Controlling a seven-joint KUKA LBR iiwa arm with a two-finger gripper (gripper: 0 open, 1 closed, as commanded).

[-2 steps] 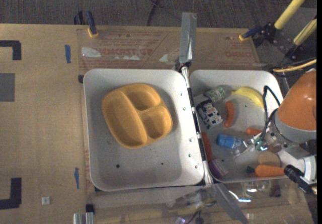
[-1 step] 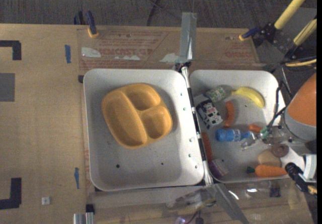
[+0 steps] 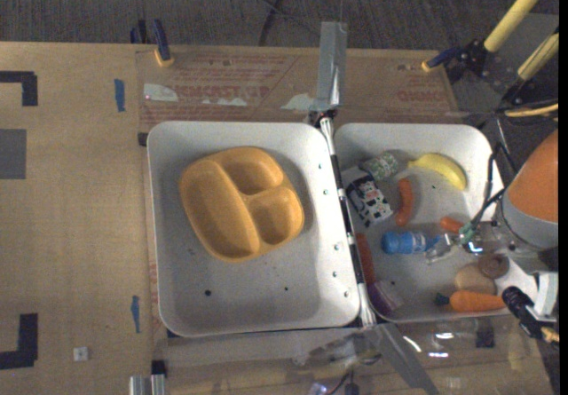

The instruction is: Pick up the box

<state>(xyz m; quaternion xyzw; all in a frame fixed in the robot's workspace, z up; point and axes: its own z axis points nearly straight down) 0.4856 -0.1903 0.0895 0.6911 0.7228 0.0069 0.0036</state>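
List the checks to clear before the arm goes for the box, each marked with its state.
1. Box located in the right bin, near its left wall: ok.
2. Box free from above: ok.
3. Neighbours close: orange sausage-shaped toy beside it, blue bottle below: not ok.
4. Gripper above the box: not ok, it sits further right.
5. Finger opening: cannot tell.
6. Left bin holds the yellow divided tray, apart from the pick: ok.

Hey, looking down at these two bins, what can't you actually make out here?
- Claw: the arm covers it at the right bin's right side, so its state cannot be told.
- Box: its printed pattern is too small to read.
- Purple item: partly tucked under the bin's lower-left rim, identity unclear.
- Round tan object: partly hidden beside the arm.
- Blue bottle: its clear end is blurred.
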